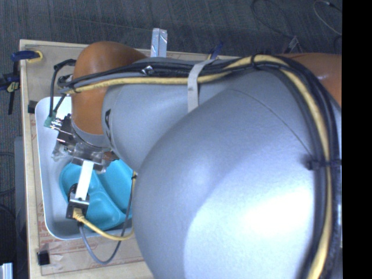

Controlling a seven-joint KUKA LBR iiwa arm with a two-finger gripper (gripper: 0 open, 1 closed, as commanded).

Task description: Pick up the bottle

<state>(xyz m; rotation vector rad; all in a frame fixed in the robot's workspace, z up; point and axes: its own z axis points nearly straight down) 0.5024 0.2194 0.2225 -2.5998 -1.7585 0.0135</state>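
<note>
Wooden bench [61,256] carries a shallow white bin [49,214] by its left edge. A turquoise bottle [113,192] lies in the bin's near half, partly hidden under the grey arm [244,173]. The end effector [83,154] sits at the bottle's far side; whether released or clenched cannot be told. An orange band [96,68] lies beyond.

My arm [244,173]: one, grey, entering from the right, bulking large across the view close under the camera. My orange band [96,80]: at the far left end, above the wrist. My wrist [87,137]: turned downward below the band. My gripper [72,147]: metal base showing under the wrist, pointing down, the rest hidden beneath it. My cable bundle [174,77]: black and yellow, strapped along my upper side.
</note>
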